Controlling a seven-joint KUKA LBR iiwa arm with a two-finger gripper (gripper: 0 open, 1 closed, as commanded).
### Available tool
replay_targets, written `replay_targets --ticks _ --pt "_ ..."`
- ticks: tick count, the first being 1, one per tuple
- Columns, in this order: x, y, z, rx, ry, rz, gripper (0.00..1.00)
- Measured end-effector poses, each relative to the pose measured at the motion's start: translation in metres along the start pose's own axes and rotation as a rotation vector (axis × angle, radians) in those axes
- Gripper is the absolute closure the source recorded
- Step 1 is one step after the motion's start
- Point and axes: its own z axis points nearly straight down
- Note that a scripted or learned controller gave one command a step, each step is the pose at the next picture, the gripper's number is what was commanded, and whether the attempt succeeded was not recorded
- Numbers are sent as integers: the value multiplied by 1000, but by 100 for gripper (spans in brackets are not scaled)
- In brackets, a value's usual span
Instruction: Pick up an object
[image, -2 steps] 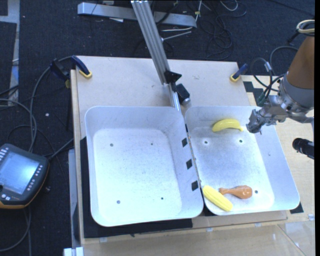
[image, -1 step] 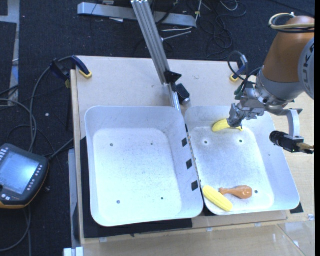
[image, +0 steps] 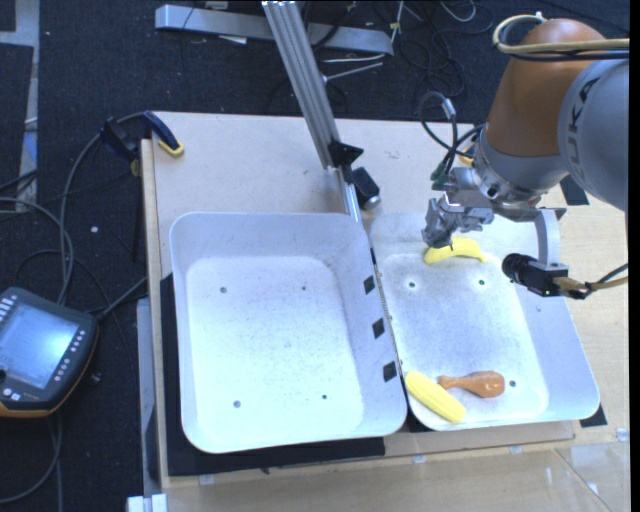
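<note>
yellow corn cob (image: 435, 397), claw (image: 441, 238) above banana (image: 454, 254), no legible writing

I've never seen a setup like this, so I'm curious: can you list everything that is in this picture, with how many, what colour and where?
Bins: two, white, side by side on the bench; left bin, right bin.
Banana: one, yellow, far end of the right bin, right under the gripper.
Corn cob: one, yellow, near corner of the right bin.
Drumstick: one, orange-brown, beside the corn cob.
Bench: one, pale wood, under both bins.
Metal rail: one, silver, slanting down to the bins' far edge.
Handheld control unit: one, grey with a screen, on the dark floor at left.
Cables: several, black, on the floor.
Arm: one, grey with orange band, entering from the right.
Gripper: one, dark, above the banana.
</note>
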Motion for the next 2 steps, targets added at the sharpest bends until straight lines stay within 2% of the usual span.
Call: replay_targets --ticks 1,2 --pt "50 14 -4 0 1 -1 100" --pt "97 17 7 1 0 0 100"
